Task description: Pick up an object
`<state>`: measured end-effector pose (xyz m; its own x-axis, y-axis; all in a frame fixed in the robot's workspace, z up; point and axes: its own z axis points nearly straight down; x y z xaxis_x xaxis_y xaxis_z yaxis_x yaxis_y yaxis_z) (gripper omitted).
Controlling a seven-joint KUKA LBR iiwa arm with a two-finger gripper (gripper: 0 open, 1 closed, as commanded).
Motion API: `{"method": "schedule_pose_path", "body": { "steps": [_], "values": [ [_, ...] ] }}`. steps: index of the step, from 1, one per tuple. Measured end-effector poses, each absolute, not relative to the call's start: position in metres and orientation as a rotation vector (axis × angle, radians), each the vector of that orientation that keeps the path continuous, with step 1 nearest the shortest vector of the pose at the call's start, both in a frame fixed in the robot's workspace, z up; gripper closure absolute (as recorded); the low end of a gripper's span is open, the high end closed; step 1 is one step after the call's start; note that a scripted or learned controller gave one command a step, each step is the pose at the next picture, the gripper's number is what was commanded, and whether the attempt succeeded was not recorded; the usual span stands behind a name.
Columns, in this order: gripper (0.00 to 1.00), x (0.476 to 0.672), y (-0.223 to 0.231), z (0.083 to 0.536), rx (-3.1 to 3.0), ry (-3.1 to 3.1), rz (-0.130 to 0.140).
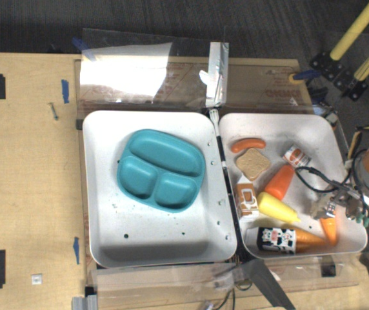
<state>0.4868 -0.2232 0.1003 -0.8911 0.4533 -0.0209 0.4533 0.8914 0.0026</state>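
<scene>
Nothing is being lifted yet: the toys are all lying in the right bin point(326, 129), a yellow cone point(277, 208), an orange bottle point(279, 182), a cookie point(254, 165), a sausage point(248, 144), a small can point(293, 155), a black-and-white carton point(277, 239) and a carrot point(329, 230). The gripper point(337, 206) is hovering low at that bin's right side, just above the carrot, and whether it is gripping anything cannot be told. The left bin point(100, 173) is holding a teal tray point(161, 168). The pick seems to be pending.
</scene>
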Motion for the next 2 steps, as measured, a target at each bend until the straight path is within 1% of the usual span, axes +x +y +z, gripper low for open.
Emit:
{"method": "schedule_pose_path", "body": {
  "steps": [1, 2],
  "values": [
    [1.0, 0.508, -0.16, 0.234, 0.809, 3.019, 0.003],
    [1.0, 0.489, -0.114, 0.25, 1.019, 2.967, 0.002]
  ]
}}
